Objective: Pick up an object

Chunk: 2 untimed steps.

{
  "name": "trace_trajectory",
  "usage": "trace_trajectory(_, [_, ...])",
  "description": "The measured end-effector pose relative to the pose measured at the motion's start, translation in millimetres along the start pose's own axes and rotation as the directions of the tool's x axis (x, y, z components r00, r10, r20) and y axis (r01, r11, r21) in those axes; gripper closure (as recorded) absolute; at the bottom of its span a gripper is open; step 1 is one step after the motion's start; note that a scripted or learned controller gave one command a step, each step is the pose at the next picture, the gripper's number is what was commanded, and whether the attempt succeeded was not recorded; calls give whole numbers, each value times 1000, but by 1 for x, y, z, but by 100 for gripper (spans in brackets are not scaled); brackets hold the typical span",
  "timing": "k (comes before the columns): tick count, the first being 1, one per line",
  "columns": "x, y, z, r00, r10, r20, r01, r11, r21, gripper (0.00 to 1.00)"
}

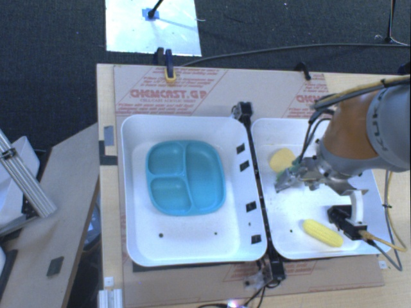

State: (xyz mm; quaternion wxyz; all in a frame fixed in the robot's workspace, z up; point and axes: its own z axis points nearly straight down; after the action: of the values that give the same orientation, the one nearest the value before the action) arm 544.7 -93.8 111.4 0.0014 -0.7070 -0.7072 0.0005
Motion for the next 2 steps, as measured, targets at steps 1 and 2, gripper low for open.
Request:
trace_trajectory(1, [-1,1,-14,1000,1,2,-1,1000,-4,100])
trace_trajectory(2, [2,-3,-76,1000,-4,2,4,1000,-10,100])
